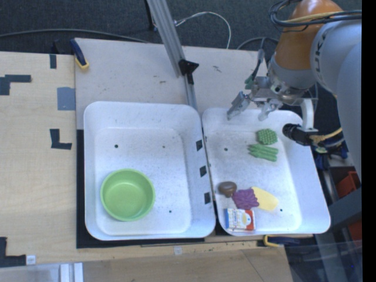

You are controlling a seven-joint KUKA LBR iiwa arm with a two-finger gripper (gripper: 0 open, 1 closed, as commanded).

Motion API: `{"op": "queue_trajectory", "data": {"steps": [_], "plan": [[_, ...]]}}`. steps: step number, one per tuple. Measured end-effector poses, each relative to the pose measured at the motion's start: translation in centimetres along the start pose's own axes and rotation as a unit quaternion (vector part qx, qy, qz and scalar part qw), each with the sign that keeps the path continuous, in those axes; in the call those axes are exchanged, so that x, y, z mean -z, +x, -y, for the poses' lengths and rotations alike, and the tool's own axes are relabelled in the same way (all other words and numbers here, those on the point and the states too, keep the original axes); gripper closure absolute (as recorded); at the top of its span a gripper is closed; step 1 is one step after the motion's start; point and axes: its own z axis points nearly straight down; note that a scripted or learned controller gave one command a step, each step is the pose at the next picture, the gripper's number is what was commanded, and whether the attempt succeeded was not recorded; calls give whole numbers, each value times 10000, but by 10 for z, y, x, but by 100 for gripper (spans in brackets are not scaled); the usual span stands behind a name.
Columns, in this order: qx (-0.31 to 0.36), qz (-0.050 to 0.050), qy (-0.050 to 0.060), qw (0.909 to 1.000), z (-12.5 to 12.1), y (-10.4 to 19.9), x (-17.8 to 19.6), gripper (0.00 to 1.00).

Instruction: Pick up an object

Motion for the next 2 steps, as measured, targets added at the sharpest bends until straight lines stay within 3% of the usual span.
{"op": "queue_trajectory", "data": {"steps": [1, 2], "plan": [[0, 0, 0, 10000, 0, 0, 0, 0], [-6, 5, 33, 10000, 3, -1, -65, 0]]}}
